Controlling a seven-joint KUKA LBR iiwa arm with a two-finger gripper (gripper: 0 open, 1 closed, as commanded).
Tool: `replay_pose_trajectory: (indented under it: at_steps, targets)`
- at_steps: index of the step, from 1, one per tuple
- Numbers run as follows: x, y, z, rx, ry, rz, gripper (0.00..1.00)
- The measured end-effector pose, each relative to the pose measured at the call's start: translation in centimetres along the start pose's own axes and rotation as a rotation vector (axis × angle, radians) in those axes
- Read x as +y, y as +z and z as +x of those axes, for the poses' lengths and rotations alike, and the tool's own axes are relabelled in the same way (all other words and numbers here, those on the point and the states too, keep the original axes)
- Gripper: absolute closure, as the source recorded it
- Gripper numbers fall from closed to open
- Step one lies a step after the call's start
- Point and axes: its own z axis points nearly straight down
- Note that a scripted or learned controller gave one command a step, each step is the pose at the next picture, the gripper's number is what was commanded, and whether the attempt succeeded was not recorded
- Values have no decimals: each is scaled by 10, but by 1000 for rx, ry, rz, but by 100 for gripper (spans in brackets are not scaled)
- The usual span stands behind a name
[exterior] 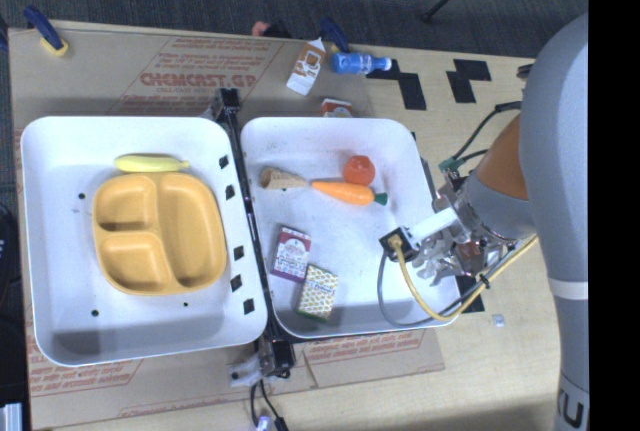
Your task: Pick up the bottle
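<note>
A blue bottle (358,64) lies on the tabletop (470,109) behind the right bin (400,134). The tool (440,259) hovers at that bin's right edge; I cannot tell its state.

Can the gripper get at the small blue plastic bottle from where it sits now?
Probably yes. The small blue plastic bottle lies on its side on the bench beyond the right white bin, with open space above it. The gripper sits at that bin's right rim, well short of it.
</note>
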Motion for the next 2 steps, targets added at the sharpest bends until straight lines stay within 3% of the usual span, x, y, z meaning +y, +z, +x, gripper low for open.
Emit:
replay_pose_trajectory:
  at_steps: [1, 2]
  targets:
    - [-31, 7, 6, -1, -14, 0, 100]
    - [-22, -7, 5, 1, -43, -3, 100]
